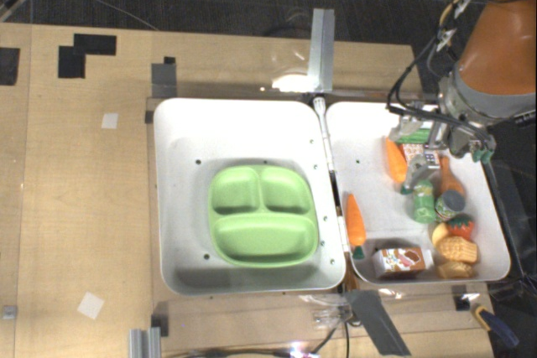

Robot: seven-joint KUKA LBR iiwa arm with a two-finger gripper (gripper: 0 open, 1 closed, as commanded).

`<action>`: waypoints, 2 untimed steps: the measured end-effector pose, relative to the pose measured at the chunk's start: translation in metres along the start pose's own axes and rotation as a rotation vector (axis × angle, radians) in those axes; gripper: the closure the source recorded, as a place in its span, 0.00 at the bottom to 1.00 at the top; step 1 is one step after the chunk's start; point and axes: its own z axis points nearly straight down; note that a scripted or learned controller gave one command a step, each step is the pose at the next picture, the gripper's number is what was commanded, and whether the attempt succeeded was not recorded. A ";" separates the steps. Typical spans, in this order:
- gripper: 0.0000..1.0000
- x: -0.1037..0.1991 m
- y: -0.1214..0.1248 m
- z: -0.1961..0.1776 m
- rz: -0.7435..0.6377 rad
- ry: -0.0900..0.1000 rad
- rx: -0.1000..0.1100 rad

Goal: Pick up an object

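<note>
The right bin (369, 138) holds several toy foods. One orange carrot (355, 219) lies by the bin's left wall and a second carrot (394, 161) lies further back. A brown carton (398, 261) rests at the front. A green item (424, 206), a brown bottle (449, 184), a red tomato (461, 225) and a yellow piece (458, 250) crowd the right side. My gripper (419, 173) hangs low in the back of this bin, over a small white and red carton (416, 153), between the second carrot and the bottle. Nothing visibly held.
The left bin (180, 180) holds a green divided plate (263, 213). A metal post (322, 46) stands behind the wall between the two bins. The grey arm with its orange band (503, 38) comes in over the right bin's back right corner, with cables around it.
</note>
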 end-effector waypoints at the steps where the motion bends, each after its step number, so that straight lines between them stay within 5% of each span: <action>1: 0.00 0.000 -0.014 0.146 -0.082 0.006 -0.002; 2: 0.00 -0.087 -0.028 0.155 -0.325 -0.005 0.001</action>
